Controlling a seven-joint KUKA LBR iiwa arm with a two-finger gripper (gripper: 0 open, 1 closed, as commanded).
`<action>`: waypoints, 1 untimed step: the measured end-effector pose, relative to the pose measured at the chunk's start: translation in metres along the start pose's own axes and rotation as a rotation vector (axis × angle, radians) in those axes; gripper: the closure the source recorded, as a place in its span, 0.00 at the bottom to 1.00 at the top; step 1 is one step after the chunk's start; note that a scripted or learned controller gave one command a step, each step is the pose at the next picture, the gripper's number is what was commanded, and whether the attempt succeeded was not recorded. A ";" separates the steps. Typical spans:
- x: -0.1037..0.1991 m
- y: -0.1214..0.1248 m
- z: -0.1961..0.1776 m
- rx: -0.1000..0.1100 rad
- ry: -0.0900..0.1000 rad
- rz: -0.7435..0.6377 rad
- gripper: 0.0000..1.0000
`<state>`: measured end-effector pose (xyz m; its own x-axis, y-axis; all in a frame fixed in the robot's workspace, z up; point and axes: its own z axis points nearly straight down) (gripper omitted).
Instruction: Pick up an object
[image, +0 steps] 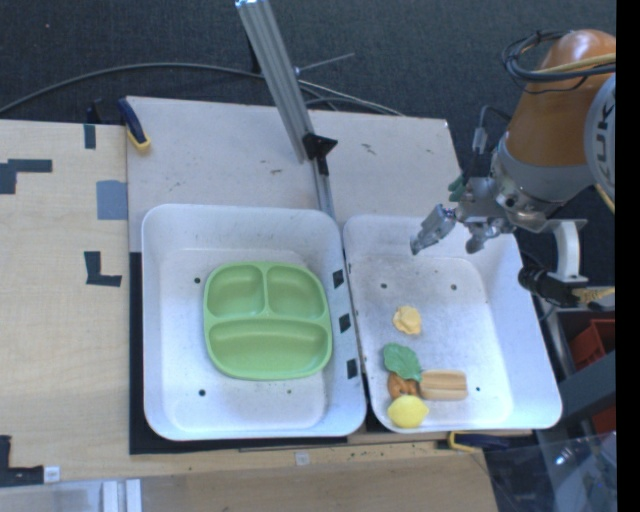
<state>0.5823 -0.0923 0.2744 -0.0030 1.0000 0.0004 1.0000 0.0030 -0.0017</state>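
My gripper (455, 233) hangs over the far end of the right bin (520, 330), fingers spread open with nothing between them. Well below it in the bin lies a small pale yellow piece (407, 320). Nearer the front edge sit a green leafy piece (402, 359), a small orange-brown piece (402, 385), a tan hot-dog bun (444, 384) and a yellow lemon (407, 411), bunched together. The gripper is apart from all of them.
The left bin (165, 300) holds a green divided plate (267, 320). A grey metal bar (285, 85) slants down from the top to the bins' shared rim. Cables lie on the dark floor behind the bench.
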 end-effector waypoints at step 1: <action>0.000 0.000 0.000 0.000 0.000 0.000 0.00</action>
<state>0.5822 -0.0923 0.2744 -0.0029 1.0000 0.0004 1.0000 0.0029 -0.0015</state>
